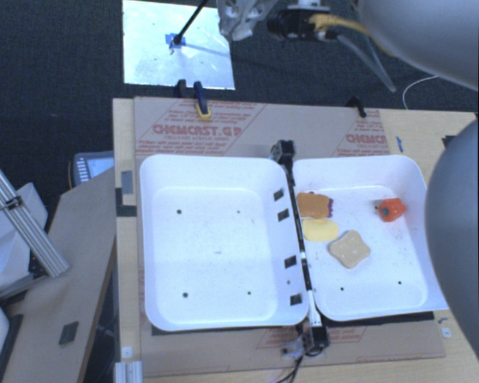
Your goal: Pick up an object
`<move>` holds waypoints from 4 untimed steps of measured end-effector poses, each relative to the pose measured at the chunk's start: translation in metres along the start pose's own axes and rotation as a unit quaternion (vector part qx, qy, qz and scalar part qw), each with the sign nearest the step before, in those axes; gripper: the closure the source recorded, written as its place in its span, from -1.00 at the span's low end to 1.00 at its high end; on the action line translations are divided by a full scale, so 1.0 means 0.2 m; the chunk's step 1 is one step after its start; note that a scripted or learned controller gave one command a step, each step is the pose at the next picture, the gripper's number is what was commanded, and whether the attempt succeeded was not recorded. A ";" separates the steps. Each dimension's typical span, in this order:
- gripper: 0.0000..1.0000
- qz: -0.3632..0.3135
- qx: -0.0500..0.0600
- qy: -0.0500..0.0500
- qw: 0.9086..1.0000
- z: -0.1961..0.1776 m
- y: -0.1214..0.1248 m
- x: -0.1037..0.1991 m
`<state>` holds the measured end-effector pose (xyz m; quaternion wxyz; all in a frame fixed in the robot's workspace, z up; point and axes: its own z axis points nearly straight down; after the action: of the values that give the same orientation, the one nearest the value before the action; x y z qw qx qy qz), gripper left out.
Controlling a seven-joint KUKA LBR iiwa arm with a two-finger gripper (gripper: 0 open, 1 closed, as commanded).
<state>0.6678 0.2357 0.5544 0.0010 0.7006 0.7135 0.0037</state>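
The fingers cannot be made out: the gripper (pixel 241 16) sits at the top edge of the frame, cut off and blurred, so whether they are spread or pressed together I cannot tell. Nearest, at lower right centre, the right bin (pixel 404 295) holds four things in its upper half. A tan bread-shaped piece (pixel 349 249) lies tilted like a diamond, with no clear long axis. Just above and left of it, touching, is a pale yellow flat piece (pixel 319 230), and above that an orange block (pixel 313 205) whose long axis runs left-right, with a purple edge on its right. Well apart to the right sits a small red-orange object (pixel 390 209). The grey arm (pixel 453 217) blurs over the bin's right side. The left bin (pixel 209 247) lies beside it on the table (pixel 247 123).
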 end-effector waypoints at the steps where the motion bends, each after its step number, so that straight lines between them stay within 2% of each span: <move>1: -1.00 -0.001 0.001 0.000 1.000 0.00 0.00 0.00; 2: 1.00 -0.003 -0.001 0.000 1.000 -0.06 0.00 0.00; 3: 1.00 0.013 0.011 -0.005 1.000 0.72 -0.21 -0.48; 4: 1.00 0.006 0.003 -0.001 1.000 0.77 -0.20 -0.27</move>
<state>0.6290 0.1822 0.4005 -0.0006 0.7049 0.7093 0.0003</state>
